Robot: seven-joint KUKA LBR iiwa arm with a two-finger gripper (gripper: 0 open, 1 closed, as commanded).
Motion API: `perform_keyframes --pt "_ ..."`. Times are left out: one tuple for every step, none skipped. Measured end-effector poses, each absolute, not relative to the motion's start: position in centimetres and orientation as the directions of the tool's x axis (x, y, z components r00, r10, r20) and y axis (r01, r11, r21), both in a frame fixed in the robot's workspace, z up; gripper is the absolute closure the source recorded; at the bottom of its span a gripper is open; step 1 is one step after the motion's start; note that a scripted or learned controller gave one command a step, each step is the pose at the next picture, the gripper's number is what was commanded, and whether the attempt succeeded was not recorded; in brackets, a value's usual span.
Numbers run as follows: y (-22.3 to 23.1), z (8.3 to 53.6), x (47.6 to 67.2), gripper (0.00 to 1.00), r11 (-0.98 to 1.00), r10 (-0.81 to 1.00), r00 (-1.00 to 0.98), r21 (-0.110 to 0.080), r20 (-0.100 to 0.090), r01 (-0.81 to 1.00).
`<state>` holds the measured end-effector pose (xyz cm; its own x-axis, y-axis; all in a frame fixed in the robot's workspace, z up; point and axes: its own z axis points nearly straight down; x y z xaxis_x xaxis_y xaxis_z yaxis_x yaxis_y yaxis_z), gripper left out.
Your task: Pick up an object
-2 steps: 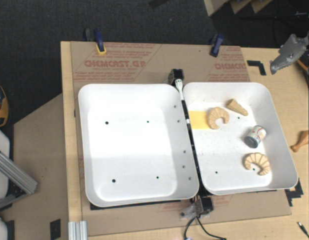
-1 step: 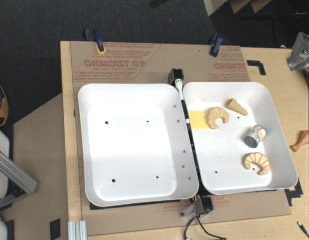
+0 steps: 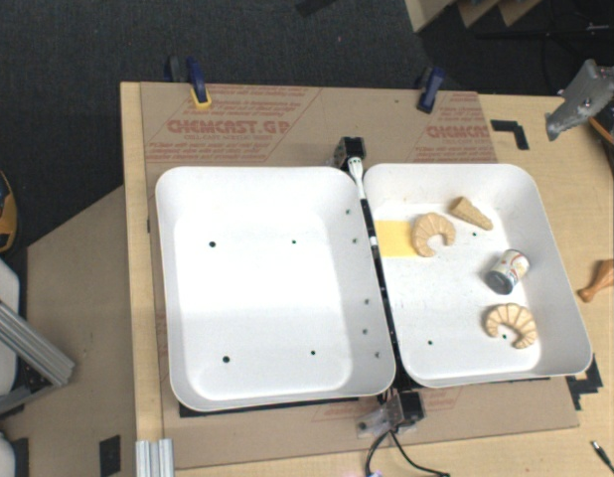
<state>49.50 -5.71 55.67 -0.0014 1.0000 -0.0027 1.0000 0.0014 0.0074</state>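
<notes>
Golden-brown and curled, one croissant-shaped toy (image 3: 433, 234) lies in the right bin (image 3: 448, 311), near its left wall and touching the edge of a flat yellow patch (image 3: 390, 238) on the bin's floor. Just up and to its right rests a tan wedge (image 3: 471, 214), close by but apart from it. A small grey-and-white cylinder (image 3: 506, 270) lies tipped on its side toward the bin's right wall. Below it a second croissant-shaped toy (image 3: 513, 325) sits near the front right corner. All four pieces lie loose and apart from one another. Whether the gripper is apart or together cannot be told from this view. The left bin (image 3: 257, 286) stands edge to edge with the right one, and a black clip (image 3: 350, 152) sits at the far end of their shared seam. Both bins rest on a brown printed cardboard sheet (image 3: 287, 117), held at its far edge by two blue clamps (image 3: 197, 78) (image 3: 431, 87). Cables (image 3: 396, 427) trail out at the near end of the seam. A grey metal piece (image 3: 583, 97) juts in at the upper right, and a small brown object (image 3: 597, 284) lies on the bench beside the right bin.
</notes>
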Motion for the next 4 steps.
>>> perform_keyframes --pt "-5.7 56.8 49.6 1.0 0.002 1.0 -0.002 0.013 -0.004 1.0" --pt "-5.7 56.7 49.6 0.0 0.002 1.0 -0.002 0.012 -0.004 1.0" --pt "-5.7 57.9 49.6 1.0 0.003 1.0 -0.002 0.018 -0.006 1.0" --pt "-5.7 57.8 49.6 0.0 0.002 1.0 -0.002 0.016 -0.005 1.0"
